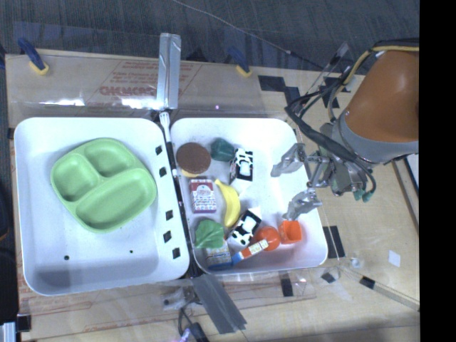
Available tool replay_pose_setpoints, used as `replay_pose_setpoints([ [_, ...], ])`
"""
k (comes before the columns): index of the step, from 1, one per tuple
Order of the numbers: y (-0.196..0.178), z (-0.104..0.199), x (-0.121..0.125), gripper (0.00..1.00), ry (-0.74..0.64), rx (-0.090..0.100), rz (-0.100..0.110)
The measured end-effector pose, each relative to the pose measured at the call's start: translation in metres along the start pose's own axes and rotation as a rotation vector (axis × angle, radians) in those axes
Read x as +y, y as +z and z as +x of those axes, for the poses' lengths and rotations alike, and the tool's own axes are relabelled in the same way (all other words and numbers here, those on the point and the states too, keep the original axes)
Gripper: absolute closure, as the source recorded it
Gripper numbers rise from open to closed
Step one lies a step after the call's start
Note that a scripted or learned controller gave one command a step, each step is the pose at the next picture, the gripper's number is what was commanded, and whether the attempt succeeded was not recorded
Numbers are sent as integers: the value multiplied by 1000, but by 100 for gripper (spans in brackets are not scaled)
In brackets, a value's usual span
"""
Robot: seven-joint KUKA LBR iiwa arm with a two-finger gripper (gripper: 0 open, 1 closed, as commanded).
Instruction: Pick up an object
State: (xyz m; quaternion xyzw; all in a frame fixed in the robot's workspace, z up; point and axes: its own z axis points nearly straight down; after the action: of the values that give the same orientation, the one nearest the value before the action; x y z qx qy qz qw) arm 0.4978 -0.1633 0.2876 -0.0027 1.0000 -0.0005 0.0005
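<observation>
Gripper: the gripper (298,184) hangs over the right edge of the right bin (274,130), centre-right of the frame, its two fingers spread apart with nothing between them.
Nearest object: an orange block (291,231) lies in the bin's lower right corner, just below the lower fingertip and apart from it.
Handling: probably light and stiff; its flat sides should suit a pinch across the width, though the bin wall close by leaves little room.
Neighbours: a bottle with an orange cap (260,244) touches it on the left; a banana (229,202) lies further left, mid-bin.
Left bin: a green divided plate (103,184) sits there, well apart.
</observation>
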Motion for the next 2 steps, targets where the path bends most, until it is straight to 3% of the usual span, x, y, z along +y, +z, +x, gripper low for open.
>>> replay_pose_setpoints([
  [1, 122, -94, 37, 0, 47, 14, -5],
  [2, 159, -150, 20, 0, -61, 2, -1],
])
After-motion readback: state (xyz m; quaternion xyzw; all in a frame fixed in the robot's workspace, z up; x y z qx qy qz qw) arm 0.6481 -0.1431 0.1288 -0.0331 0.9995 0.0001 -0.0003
